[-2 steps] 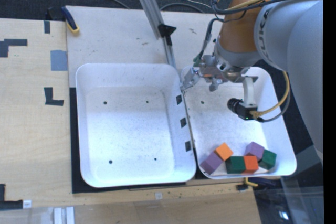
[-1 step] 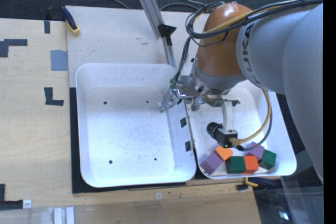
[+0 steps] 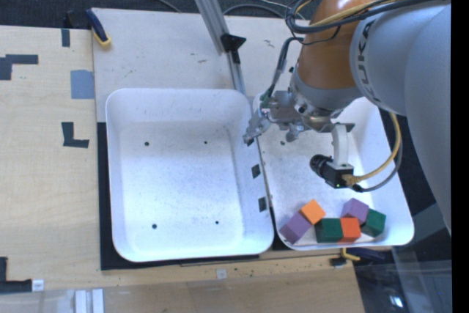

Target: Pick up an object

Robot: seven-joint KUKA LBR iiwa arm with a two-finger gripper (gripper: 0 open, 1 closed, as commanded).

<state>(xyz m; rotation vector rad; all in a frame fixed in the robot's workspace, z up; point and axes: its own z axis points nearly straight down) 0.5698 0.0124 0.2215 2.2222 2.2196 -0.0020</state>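
Observation:
Several small blocks lie clustered at the near end of the right bin point(image 3: 388, 157): an orange block point(image 3: 313, 212), a purple block point(image 3: 295, 228), a green block point(image 3: 328, 230), a red-orange block point(image 3: 349, 229), a second purple block point(image 3: 356, 209) and a second green block point(image 3: 374, 222). My gripper point(image 3: 275, 125) hangs over the far left part of the right bin, close to the wall shared with the left bin. It is well away from the blocks, and the wrist hides most of it from above.
The left bin point(image 3: 117, 157) stands beside the right one. A slanted metal rail point(image 3: 209, 4) runs down to the bins' far junction. A black camera module point(image 3: 327, 169) and cables hang off the wrist. A yellow-tipped clamp point(image 3: 98, 28) sits at the bench's far left.

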